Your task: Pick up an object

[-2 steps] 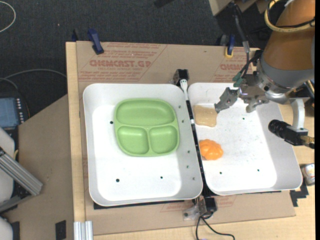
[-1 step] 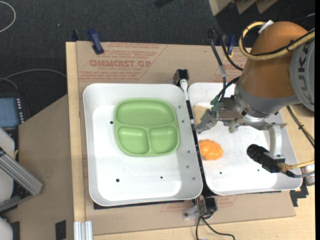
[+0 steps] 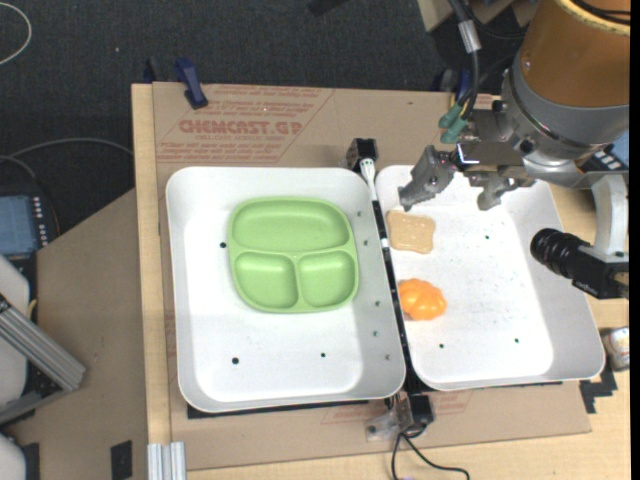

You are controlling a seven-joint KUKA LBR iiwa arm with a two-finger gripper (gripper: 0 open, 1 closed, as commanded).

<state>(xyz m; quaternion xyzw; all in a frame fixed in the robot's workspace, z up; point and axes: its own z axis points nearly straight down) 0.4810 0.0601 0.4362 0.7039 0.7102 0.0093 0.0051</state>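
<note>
Camera view: my pincer [image 3: 455, 193] hangs released, its two fingers spread and gripping nothing, above the far part of the right bin [image 3: 530, 353]. Beside the divider between the bins lie a tan toast-shaped piece [image 3: 411, 233], just below my left finger, and an orange lump [image 3: 421, 299] nearer the camera; the left bin [image 3: 200, 358] bears a green sectioned plate [image 3: 293, 254]. Nothing is lifted yet, so I judge descent, closing and raising all remain.
</note>
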